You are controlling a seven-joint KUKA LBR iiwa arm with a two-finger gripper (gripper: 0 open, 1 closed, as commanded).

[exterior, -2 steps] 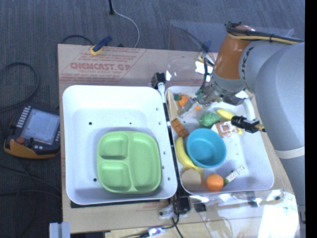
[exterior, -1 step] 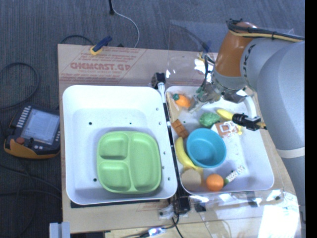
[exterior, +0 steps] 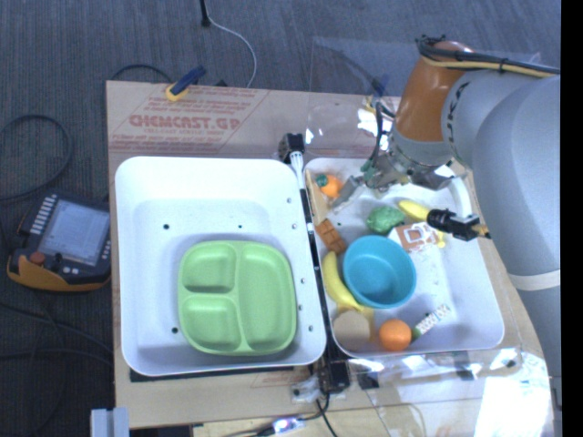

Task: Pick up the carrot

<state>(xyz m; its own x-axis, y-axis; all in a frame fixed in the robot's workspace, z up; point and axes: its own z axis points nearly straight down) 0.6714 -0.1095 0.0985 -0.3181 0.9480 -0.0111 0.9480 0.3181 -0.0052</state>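
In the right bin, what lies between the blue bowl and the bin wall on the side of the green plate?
In the camera view, a yellow banana lies between the blue bowl and that wall of the right bin.

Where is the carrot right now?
The carrot lies in the far left corner of the right bin, just left of the gripper and beyond the blue bowl.

Even, fairly bright overhead light, with soft shadows inside the left bin [exterior: 137, 198]. Glare flares off the clear plastic sheet [exterior: 346, 116] and along the right bin's [exterior: 474, 317] front edge. Detail is soft and slightly blurred throughout.
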